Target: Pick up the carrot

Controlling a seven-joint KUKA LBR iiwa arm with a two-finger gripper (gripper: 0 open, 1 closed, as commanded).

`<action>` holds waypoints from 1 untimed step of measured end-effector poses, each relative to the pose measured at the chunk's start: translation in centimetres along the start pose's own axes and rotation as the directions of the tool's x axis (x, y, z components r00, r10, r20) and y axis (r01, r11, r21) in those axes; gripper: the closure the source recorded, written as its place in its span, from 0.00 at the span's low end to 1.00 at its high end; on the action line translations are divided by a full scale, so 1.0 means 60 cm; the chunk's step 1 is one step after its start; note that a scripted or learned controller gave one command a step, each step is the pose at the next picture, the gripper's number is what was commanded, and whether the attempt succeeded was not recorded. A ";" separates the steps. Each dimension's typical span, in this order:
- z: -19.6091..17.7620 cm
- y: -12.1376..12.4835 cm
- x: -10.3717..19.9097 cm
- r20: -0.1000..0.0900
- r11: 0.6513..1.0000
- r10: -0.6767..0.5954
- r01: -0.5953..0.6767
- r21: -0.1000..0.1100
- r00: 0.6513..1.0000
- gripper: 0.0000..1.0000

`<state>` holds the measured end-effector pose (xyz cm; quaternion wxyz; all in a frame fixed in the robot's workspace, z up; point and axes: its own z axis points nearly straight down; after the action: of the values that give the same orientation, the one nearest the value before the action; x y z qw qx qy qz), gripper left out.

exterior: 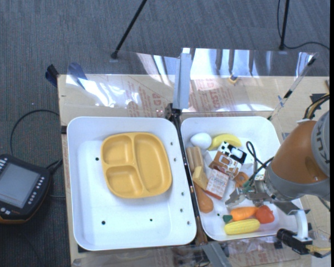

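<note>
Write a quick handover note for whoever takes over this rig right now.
Gripper: low in the right bin, just above the carrot; whether it is open or shut is unclear.
Carrot: lies at the bin's near end, beside the corn cob and a red piece.
Done: the approach.
Left: grasp the carrot and lift it.
</note>
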<state>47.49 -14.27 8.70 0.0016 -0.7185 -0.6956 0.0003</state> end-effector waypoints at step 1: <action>0.000 0.002 -0.017 0.001 0.994 -0.110 0.110 -0.001 0.994 0.00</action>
<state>47.60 -15.29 8.72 0.0010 -0.6792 -0.7339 0.0000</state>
